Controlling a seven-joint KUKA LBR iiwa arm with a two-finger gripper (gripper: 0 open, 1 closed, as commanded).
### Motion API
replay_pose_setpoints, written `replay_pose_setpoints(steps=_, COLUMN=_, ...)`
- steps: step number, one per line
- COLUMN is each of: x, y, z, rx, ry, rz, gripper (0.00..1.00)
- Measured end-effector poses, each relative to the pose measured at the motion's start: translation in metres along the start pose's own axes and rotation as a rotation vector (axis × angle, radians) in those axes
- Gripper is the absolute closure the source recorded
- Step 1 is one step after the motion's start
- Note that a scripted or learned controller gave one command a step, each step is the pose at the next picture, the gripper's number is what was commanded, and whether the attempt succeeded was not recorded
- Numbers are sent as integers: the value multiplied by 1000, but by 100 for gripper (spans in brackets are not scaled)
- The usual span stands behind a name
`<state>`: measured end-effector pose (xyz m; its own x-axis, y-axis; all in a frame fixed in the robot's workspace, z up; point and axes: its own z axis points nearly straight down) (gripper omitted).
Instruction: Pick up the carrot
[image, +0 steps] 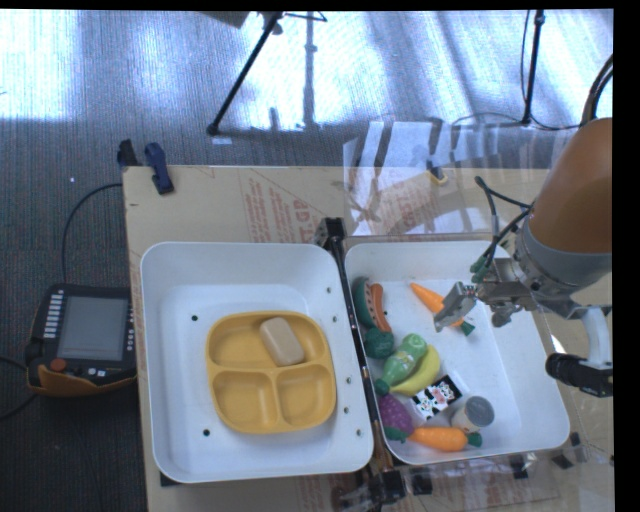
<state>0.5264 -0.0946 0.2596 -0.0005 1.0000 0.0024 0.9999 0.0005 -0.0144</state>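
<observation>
Because two carrots lie in the right bin (530, 385), a mix-up is the main risk: one carrot (428, 296) sits at its 12 o'clock, touching or just beside the end effector (455, 305), while a second carrot (442, 438) lies at 6 o'clock beside the purple vegetable (396, 412). The upper carrot looks slim and tapered, so it could roll or slip out sideways. I cannot tell how far the end effector is open, nor whether it grips anything. The arm (570, 215) reaches in from 3 o'clock, wrist low over the bin.
</observation>
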Motion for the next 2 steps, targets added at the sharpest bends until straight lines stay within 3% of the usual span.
replay_pose_setpoints(steps=1, x=-9, y=84, z=173, rx=-9, ry=0, rz=71, gripper=0)
replay_pose_setpoints(steps=2, x=-61, y=-29, z=176, rx=-3, ry=1, rz=-315, gripper=0)
